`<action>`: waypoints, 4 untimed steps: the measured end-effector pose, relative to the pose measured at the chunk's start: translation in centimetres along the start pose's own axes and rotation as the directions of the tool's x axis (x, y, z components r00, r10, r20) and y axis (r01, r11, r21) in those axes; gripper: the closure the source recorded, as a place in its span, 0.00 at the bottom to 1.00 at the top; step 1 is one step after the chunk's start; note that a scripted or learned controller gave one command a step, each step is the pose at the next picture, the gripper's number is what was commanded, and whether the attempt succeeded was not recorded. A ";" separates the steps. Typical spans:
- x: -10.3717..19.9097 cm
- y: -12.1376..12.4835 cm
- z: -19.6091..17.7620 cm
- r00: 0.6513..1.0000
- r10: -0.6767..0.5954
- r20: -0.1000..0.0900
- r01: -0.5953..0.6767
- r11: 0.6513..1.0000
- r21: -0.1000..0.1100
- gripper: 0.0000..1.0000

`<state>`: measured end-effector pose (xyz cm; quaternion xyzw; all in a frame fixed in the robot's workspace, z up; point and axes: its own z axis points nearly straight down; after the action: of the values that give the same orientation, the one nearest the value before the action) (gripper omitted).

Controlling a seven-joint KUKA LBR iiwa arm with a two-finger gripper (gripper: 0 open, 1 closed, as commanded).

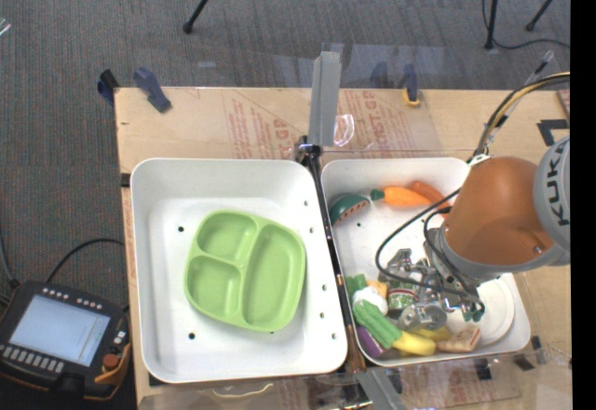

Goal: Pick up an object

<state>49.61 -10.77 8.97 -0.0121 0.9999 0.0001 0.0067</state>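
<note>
Toys (400, 329) heaped, right bin (372, 177) | claw (424, 301) low among them

Lighting even, diffuse, from overhead; scene bright overall. White bins (149, 212) near overexposed, wall detail washed out. Soft shadow under green divided plate (246, 270), falling toward lower edge. Broad soft highlight on orange band (494, 212) of arm. Clear sheet (372, 115) on bench shows faint glare. Focus moderate; small objects under arm slightly soft. Carpet dim.
</note>
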 end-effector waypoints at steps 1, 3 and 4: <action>-0.9 2.6 0.3 0.993 0.116 -0.013 -0.116 0.993 0.000 0.00; -8.5 -4.6 0.3 0.984 0.176 -0.013 -0.176 0.984 0.000 0.00; -12.6 -1.2 0.3 0.972 0.234 -0.011 -0.234 0.972 0.001 0.00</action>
<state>62.29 -11.70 8.82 0.1057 0.9944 0.0011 0.0013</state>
